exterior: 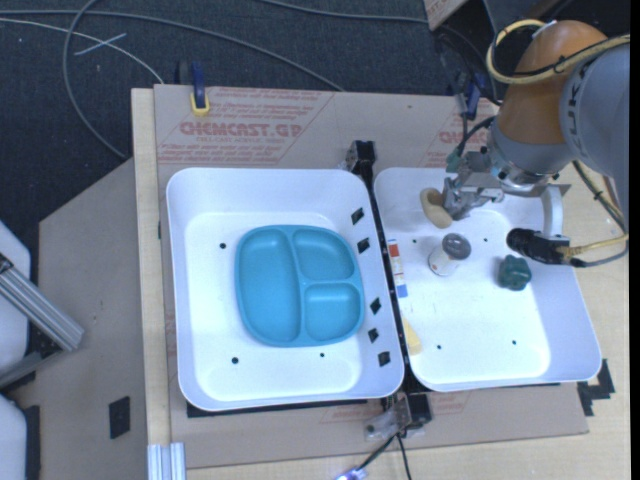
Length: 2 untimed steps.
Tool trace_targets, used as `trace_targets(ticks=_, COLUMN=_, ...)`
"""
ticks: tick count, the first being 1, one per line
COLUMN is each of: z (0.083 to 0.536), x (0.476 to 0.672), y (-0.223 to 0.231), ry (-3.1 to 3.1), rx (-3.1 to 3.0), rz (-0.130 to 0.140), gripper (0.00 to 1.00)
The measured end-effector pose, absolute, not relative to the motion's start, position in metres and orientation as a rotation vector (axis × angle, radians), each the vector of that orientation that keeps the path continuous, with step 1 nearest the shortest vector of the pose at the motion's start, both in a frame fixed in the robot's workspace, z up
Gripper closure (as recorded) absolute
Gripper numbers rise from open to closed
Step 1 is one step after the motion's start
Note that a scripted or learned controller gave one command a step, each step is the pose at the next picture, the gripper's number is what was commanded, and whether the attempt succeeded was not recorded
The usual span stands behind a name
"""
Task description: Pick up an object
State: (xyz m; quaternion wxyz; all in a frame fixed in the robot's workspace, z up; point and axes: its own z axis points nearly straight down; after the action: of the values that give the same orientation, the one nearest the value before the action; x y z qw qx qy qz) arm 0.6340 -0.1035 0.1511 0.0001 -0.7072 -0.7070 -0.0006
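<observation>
A cardboard-covered desk [250, 118] stands on dark carpet, bearing two shallow white bins. The left white bin [200, 368] carries a pale blue divided plastic plate [298, 284], lying flat and out of play. In the right white bin [480, 353] lie a small grey-capped cylinder [447, 253] and a dark green lump [515, 272]. The hand [462, 200] sits low over a tan rounded object [434, 206], probably aiming for it; whether it grips I cannot tell.

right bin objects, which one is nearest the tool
The tan object at the bin's upper left, right beside the tool; the grey cylinder and green lump lie farther off.
</observation>
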Motion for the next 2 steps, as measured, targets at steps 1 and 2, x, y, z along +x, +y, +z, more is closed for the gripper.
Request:
trace_targets(ticks=1, z=0.198, x=0.631, y=-0.109, ry=-2.224, rx=-2.226, rz=-0.005, gripper=1.00)
trace_targets(ticks=2, z=0.260, x=0.631, y=-0.116, ry=-2.226, rx=-2.227, rz=-0.007, gripper=1.00)
